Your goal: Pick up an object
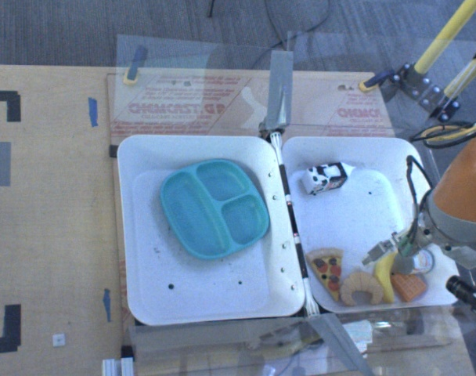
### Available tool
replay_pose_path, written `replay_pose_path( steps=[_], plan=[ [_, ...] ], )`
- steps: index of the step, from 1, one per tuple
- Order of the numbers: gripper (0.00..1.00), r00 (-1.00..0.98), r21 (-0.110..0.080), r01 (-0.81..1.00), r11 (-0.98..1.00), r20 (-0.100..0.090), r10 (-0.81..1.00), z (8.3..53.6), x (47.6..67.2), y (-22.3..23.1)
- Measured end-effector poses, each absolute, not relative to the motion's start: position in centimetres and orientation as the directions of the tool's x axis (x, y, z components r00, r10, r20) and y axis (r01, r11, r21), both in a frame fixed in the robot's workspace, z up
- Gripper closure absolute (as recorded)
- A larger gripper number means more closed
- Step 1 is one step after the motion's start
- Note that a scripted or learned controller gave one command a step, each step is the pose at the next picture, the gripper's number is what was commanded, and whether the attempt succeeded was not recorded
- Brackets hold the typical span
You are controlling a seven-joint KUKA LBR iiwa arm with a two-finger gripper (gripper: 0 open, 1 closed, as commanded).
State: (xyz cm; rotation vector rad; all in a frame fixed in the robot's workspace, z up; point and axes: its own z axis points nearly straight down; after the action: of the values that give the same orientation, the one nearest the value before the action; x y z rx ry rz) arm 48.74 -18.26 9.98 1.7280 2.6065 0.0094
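Gripper (388, 249) low in right bin (355, 210), fingers' state impossible to tell, just above banana (385, 276) among croissant (362, 287), pizza slice (326, 265), orange piece (410, 287). Best: descend centred on banana, avoid neighbours, pinch across narrow width

The 2 white bins (144, 288) look like smooth, slightly speckled plastic, and the teal divided plate (214, 207) in the left one has a matt plastic sheen. The bench (50, 233) reads as pale wood-grain board, with clear glossy plastic sheeting (199, 77) behind the bins. The toy pizza slice (326, 265), croissant (362, 287) and banana (385, 276) look like dull moulded plastic.
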Motion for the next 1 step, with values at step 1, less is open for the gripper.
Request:
replay_pose_path(
  steps=[1],
  plan=[
    [0.00,-0.420,0.008,0.907,0.420,-0.011,0.907,8.90,48.22,-15.60]
  ],
)
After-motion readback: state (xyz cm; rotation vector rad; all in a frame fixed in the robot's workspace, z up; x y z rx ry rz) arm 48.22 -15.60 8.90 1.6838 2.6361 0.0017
